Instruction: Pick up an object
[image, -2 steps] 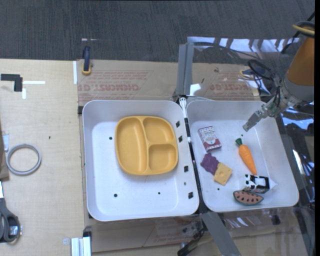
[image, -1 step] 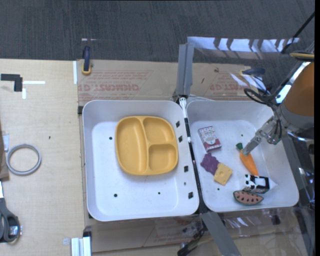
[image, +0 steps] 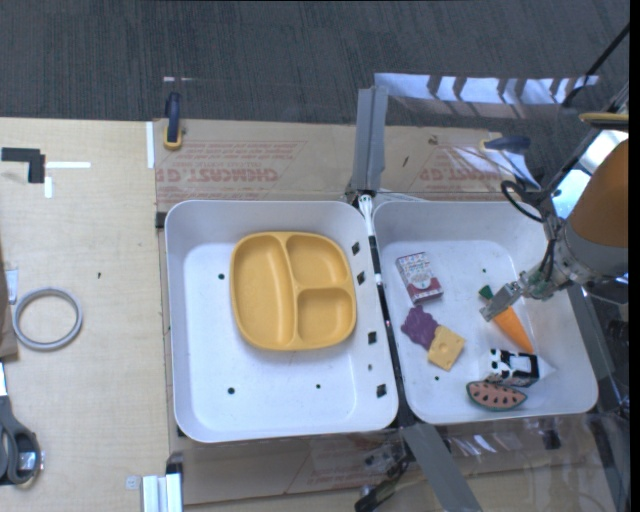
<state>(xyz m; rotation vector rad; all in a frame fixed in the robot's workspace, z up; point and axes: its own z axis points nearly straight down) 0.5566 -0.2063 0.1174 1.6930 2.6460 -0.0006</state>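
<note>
Gripper (image: 497, 302) is low in the right bin (image: 455, 228), at centre-right of frame, tips right at the carrot's (image: 513, 326) upper-left end. Whether it is apart or together I cannot tell.

Carrot lies just below-right of the tips, long axis running from upper left to lower right. Seems the likely target, not yet visibly held.

Neighbours: cow (image: 514, 366) and watermelon slice (image: 496, 394) below the carrot, near the bin's lower edge; cheese (image: 446, 348), grapes (image: 420, 327) and carton (image: 420, 277) to the left, apart. Right wall close; open floor lies up-left. Left bin (image: 195, 340) holds a yellow plate (image: 293, 290).
</note>
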